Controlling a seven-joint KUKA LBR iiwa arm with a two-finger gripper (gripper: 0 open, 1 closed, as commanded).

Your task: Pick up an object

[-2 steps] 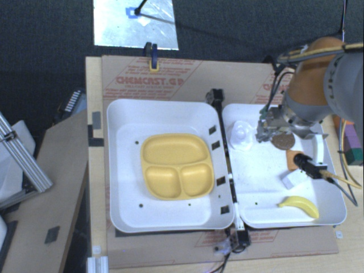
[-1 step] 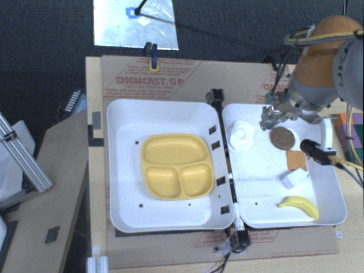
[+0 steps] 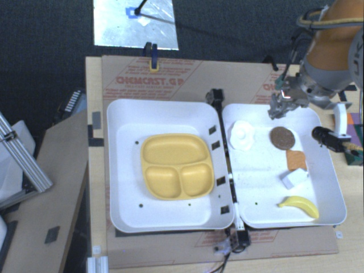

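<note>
Now, what I see, largest first:
Worktop (image 3: 170, 73): carries two white bins side by side.
Left bin (image 3: 122, 209): holds a yellow divided tray (image 3: 175, 166), lying flat near the middle.
Right bin (image 3: 333, 209): holds the loose objects.
Arm (image 3: 335, 33): reaches in from the right, over the right bin's far edge.
Gripper (image 3: 277, 111): hangs above the far rim, near the brown disc; I cannot tell how it is set.
White round piece (image 3: 241, 135): far left corner.
Banana (image 3: 300, 205): near edge.
Brown disc (image 3: 282, 137): far side.
Orange piece (image 3: 296, 160): touching the white block (image 3: 294, 179).
</note>
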